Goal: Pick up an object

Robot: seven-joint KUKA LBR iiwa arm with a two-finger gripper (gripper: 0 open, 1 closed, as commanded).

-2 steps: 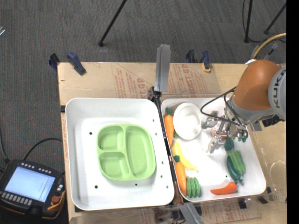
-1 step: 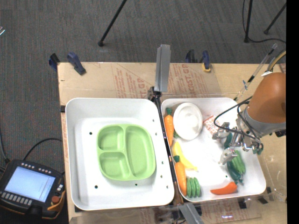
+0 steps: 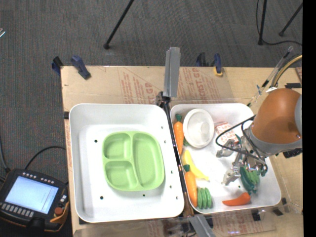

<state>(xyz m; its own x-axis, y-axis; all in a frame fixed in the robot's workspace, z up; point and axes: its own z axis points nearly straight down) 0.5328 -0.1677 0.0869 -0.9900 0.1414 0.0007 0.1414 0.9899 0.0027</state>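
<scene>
Spanning the table [image 3: 123,85], two white bins sit side by side, and I place everything from the right bin [image 3: 269,132], where the arm [image 3: 279,117] reaches in over its right side. The left bin [image 3: 84,132] lies just beside the right bin's left wall and bears a green divided plate [image 3: 133,161]. Inside the right bin, a white bowl [image 3: 198,127] sits near its far left corner, one carrot [image 3: 178,135] lies along its left wall beside the bowl, and a second carrot [image 3: 190,185] lies further along that wall toward its near edge, with a banana [image 3: 193,168] between them. A green pod [image 3: 205,198] lies near the bin's near edge, and a red pepper [image 3: 238,200] further right along it. The tool [image 3: 239,174] hangs low over the bin's right half, just above the pepper, with something dark green [image 3: 250,177] at its tip; whether it is clamped, together or apart I cannot tell. The pepper looks like a light, stiff, smooth plastic toy, likely to slip; take it across its thicker middle, not its tapered end.
</scene>
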